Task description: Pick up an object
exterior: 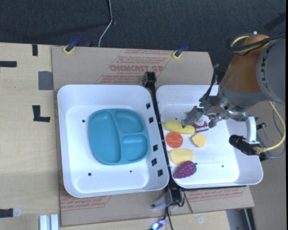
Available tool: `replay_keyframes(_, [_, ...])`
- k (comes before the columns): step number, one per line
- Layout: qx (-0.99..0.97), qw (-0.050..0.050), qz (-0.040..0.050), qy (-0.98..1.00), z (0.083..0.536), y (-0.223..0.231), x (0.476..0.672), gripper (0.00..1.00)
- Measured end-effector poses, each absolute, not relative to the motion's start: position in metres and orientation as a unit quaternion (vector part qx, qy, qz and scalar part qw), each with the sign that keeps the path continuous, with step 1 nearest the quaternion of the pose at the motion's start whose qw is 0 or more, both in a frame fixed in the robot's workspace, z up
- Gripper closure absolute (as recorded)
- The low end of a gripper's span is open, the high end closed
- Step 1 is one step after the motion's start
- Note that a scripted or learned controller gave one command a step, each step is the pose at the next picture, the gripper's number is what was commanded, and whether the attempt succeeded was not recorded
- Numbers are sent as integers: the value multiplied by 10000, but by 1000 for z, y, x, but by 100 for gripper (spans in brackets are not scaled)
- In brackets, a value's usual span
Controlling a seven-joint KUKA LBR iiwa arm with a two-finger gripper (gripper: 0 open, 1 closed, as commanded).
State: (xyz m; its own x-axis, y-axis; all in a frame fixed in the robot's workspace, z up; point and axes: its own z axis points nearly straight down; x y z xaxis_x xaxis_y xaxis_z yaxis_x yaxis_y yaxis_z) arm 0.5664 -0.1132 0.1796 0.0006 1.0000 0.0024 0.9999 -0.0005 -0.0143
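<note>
- The gripper [194, 120] sits low in the right bin [240, 174], at the end of the grey arm [249, 75] that comes in from about two o'clock. Its two fingers [189, 116] read as parted by a small gap, with nothing plainly between them. I would not call anything grasped.
- Just below the fingertips, at about seven o'clock from them, lies a yellow banana-shaped toy [178, 127], touching or nearly touching the tips. At four o'clock from the gripper, just beside it, is a small red-and-white item [202, 126], too small to name.
- Further out, at six o'clock, sit an orange round piece [174, 139] and a small yellow piece [198, 140], side by side but apart. Past them lies a pale yellow block [181, 155], and beyond that a purple grape bunch [184, 169] near the bin's front wall.
- At nine o'clock from the gripper, across the divider, the left bin [72, 99] holds a blue divided plate [119, 135], well apart from the hand.
- Progress, as a judgement: the approach looks done, with the hand down among the toys and nearest the banana. Closing on one piece and lifting it clear are both left. Every object lies on the bin floor, so the pick is not yet made.
</note>
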Motion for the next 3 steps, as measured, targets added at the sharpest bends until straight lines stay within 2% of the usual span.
replay_keyframes(1, [-7064,19,13,-7078,185,-113,569,0])
replay_keyframes(2, [-7064,39,30,-7078,133,-107,575,0])
replay_keyframes(3, [-7069,8,4,-7074,84,-107,575,0])
